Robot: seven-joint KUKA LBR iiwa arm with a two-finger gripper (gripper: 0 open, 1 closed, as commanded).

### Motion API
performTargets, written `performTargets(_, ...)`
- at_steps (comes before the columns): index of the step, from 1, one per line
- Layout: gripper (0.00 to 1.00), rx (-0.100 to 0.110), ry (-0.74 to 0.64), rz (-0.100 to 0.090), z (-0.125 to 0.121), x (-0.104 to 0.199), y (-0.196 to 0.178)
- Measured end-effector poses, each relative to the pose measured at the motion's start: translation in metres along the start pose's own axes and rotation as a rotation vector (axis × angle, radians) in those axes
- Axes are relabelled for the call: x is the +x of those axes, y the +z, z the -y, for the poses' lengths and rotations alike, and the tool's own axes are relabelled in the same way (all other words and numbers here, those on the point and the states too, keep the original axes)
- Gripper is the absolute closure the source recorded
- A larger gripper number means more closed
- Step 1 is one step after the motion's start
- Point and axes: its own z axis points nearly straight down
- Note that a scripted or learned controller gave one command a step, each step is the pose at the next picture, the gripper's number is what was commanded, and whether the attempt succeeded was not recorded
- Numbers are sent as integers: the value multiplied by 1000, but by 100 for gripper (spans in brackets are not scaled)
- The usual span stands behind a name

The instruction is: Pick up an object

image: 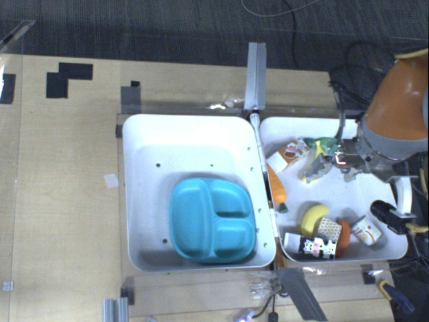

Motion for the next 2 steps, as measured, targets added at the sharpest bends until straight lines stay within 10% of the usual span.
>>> performTargets(1,0,-4,-35,1,7,-6,-83)
performTargets(2,0,1,-113,1,-49,-26,18)
